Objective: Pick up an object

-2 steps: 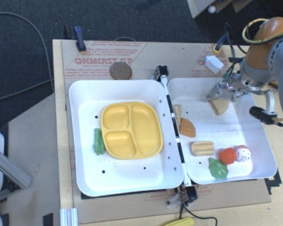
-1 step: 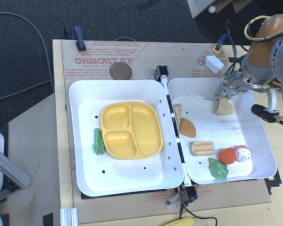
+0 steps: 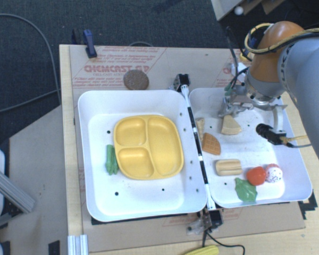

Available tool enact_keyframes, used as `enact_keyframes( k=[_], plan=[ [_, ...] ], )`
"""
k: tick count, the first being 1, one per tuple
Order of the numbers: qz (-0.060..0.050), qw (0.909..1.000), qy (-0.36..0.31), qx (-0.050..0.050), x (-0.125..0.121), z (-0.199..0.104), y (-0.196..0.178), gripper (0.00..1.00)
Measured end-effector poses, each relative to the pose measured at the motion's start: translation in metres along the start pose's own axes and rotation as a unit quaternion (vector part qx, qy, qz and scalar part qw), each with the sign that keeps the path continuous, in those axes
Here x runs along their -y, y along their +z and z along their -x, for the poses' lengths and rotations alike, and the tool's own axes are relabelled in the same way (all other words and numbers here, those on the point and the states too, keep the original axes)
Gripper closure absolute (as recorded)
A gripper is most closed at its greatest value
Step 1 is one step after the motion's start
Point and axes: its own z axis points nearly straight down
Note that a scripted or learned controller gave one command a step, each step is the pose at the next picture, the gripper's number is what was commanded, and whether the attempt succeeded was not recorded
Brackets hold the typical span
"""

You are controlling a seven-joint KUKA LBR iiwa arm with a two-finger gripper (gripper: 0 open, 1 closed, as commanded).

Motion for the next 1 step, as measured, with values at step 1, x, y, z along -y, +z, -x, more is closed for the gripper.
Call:
enact_keyframes(
  k=[1],
  plan=[
    [-0.001, 1.0, 0.0, 0.0, 0.0615, -0.058, -0.0994, 1.0]
  ],
)
